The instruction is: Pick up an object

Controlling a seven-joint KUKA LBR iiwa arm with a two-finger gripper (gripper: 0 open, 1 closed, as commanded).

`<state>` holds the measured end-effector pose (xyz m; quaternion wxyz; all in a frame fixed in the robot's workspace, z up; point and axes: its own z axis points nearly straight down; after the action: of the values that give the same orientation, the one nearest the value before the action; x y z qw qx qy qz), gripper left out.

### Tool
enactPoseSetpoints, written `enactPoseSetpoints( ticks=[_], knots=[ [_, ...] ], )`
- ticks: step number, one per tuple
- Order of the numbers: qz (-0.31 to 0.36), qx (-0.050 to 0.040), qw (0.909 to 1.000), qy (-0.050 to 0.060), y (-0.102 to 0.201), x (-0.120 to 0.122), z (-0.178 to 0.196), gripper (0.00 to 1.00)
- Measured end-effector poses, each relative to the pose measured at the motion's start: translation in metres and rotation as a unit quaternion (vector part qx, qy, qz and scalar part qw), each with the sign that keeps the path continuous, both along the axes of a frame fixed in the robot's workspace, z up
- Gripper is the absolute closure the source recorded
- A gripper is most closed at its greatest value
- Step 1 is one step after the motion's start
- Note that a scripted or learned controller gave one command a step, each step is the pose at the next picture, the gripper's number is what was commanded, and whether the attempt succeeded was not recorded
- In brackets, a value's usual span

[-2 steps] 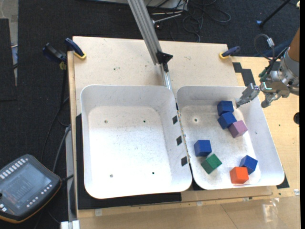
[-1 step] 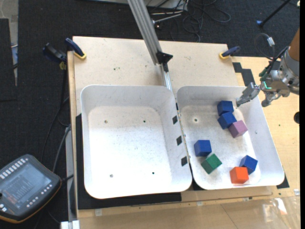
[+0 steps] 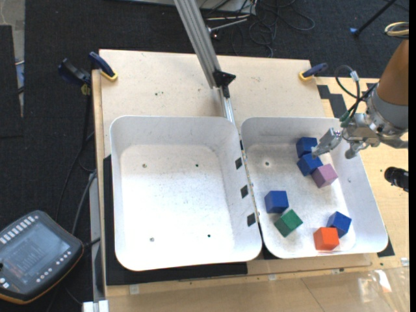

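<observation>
Inspection finding: no object is lifted yet. The nearest candidates are two dark blue cubes, the upper blue cube (image 3: 305, 146) and the lower blue cube (image 3: 309, 164), which sit touching or nearly touching each other in the right bin (image 3: 257, 132), just below and to the left of my gripper (image 3: 340, 142). A purple cube (image 3: 324, 175) lies just beside the lower blue cube, directly beneath my fingertips as the camera sees it.

My fingers are spread; one finger (image 3: 325, 142) points down-left toward the blue pair, the other sits apart to its right. Nothing is seen between them. I judge that I am hovering at the right wall of the bin, above or just short of the cluster; whether my finger touches the upper blue cube I cannot tell from this angle.

Further from me, toward the bin's near edge: a third blue cube (image 3: 276, 200) and a green cube (image 3: 288, 222) close together, then a fourth blue cube (image 3: 338, 223) beside an orange cube (image 3: 326, 238). All rest on the bin floor.

The left bin (image 3: 130, 135) is well apart from me, beyond the divider.

Status: the approach looks mostly complete. Remaining, in my judgement: settle over one cube, close on it, and raise it. The tight grouping of the three cubes nearest me may hinder a clean grip.
</observation>
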<state>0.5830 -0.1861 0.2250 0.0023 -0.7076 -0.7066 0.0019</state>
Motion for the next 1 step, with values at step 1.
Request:
enactPoseSetpoints(
  ticks=[1],
  knots=[
    [0.000,-0.0001,1.0000,-0.001,-0.0034,-0.0026,-0.0443,0.00]
  ],
)
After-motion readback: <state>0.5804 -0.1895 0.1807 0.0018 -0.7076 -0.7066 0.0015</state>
